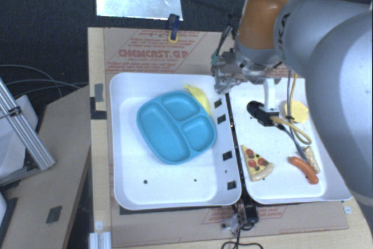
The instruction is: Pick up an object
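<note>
The pick looks barely begun: the gripper (pixel 223 83) hovers over the far end of the strip between the two bins, and nothing sits between its fingers; whether they are spread I cannot tell. Nearest it lies a yellow object (pixel 199 97) in the left bin (pixel 125 125) — small, pale, tucked against the blue divided plate (pixel 176 126).

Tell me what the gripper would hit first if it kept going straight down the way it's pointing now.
Probably the white ridge where the two bins meet, near its far end. The gripper hangs about over it, with the yellow object tucked behind the blue divided plastic plate just beside. One slanted view leaves depth unsure.
</note>
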Available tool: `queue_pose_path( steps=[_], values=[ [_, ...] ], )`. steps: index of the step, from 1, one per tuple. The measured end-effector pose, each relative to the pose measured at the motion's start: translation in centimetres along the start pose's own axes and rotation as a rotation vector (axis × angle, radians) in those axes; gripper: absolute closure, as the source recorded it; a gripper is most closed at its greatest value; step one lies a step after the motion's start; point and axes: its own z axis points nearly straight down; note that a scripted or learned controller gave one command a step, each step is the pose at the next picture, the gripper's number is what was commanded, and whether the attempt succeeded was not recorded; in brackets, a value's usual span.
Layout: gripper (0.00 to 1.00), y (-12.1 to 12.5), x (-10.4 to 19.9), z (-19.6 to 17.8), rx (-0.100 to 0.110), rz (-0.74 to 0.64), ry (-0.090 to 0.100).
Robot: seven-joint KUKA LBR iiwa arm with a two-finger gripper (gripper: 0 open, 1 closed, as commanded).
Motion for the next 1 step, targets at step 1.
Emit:
queue_pose_path(
  steps=[1],
  values=[
    [0.0,-0.02,-0.02,0.06,0.001,-0.001,-0.001]
  ],
)
